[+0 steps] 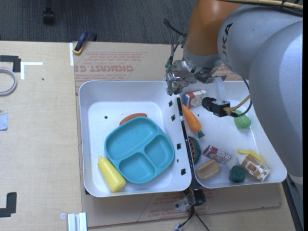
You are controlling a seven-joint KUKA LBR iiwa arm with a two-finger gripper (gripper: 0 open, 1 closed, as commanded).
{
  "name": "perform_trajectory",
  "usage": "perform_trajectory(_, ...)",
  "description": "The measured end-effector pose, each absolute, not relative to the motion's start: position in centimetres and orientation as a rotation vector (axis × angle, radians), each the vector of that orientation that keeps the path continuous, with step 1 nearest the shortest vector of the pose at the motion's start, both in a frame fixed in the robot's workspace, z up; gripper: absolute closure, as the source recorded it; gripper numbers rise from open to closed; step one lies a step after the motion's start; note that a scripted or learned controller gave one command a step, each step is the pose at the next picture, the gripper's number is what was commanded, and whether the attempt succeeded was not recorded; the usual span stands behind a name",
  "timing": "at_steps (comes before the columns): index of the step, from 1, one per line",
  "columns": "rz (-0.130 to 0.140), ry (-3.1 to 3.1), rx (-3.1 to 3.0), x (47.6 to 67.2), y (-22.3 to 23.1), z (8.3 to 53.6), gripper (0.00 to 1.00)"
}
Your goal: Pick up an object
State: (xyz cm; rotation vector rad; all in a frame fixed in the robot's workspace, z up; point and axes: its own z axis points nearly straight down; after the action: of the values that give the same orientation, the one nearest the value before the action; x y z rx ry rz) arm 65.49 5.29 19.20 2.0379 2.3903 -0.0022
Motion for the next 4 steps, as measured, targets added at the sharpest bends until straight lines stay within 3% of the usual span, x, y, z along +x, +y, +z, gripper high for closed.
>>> perform_trajectory(1, 0.0, 2.391, 2.034, 65.9, 0.3, 37.5, 1.0)
perform_trajectory(2, -0.001, 2.31, 2.128, 61.9, 3.0, 25.3, 1.0)
perform_trajectory(3, -0.001, 2.31, 2.129, 61.9, 3.0, 25.3, 0.0)
perform_trajectory(4, -0.001, 2.471, 1.94, 57.8, 0.4, 19.2, 0.0)
